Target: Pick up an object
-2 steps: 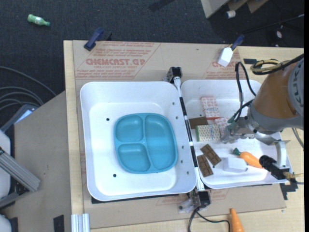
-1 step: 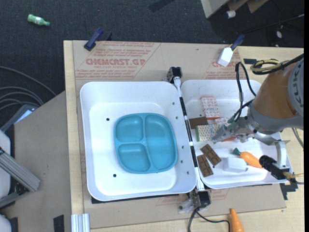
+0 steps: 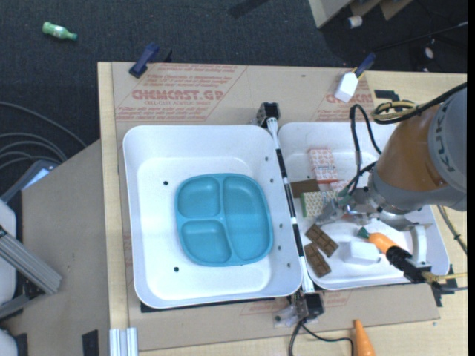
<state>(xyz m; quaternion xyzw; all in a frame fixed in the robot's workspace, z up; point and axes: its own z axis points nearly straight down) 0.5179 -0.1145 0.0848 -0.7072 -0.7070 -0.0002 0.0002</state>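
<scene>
Brown blocks (image 3: 320, 248) in right bin (image 3: 438, 262) w/ clutter; gripper (image 3: 335, 208) state can't tell

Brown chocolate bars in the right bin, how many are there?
2: one chocolate bar near the bin's middle, another just below it by the front-left corner. The arm may hide more.

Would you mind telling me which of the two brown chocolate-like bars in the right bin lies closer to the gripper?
The upper brown bar, lying nearer the gripper. The lower brown bar sits beside it, closer to the front rim of the right bin.
</scene>
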